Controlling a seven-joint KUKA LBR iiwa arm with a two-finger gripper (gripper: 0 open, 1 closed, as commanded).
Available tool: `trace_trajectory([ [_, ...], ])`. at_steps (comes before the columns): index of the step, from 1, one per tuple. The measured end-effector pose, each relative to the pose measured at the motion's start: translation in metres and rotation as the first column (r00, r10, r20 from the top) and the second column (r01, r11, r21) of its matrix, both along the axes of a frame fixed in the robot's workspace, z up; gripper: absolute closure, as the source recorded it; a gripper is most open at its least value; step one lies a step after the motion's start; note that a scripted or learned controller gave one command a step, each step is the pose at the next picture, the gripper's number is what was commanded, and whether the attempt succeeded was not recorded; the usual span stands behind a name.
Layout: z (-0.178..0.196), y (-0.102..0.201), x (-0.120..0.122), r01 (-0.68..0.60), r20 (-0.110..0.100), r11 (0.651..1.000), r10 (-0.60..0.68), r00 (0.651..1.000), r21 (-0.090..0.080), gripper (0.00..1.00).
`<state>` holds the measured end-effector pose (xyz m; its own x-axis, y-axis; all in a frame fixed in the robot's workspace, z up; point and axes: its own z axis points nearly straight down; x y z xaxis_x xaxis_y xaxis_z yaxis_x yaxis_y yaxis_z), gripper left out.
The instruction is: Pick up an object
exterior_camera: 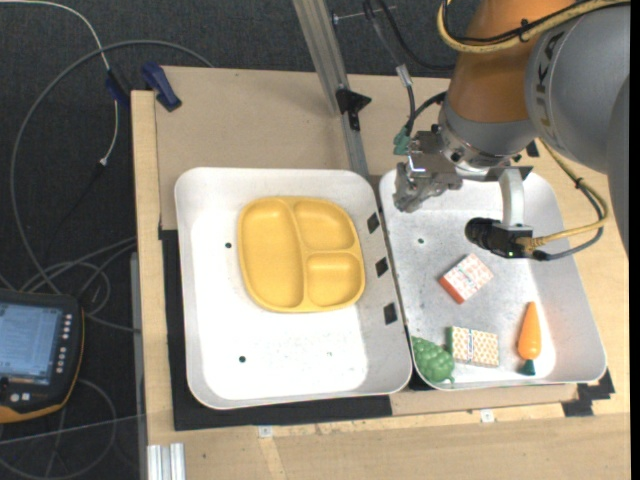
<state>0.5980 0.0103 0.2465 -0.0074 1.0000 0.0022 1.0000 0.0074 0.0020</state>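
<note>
Right bin (570,268): four small objects

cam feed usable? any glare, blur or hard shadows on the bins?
Camera view: lighting is even and soft, with no hard shadows. The white bins are bright but not blown out, and their speckled texture shows. The yellow tray has mild sheen. The carrot and small box look reasonably sharp; the gripper looks slightly soft. Straight edges bow slightly near the frame borders.
</note>
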Motion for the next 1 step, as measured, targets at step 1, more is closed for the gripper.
trace_trajectory([
  [1, -0.0141, 0.0481, 0.0003, 0.001, -0.006, 1.000, -0.001, 1.000, 0.000, 1.00],
])
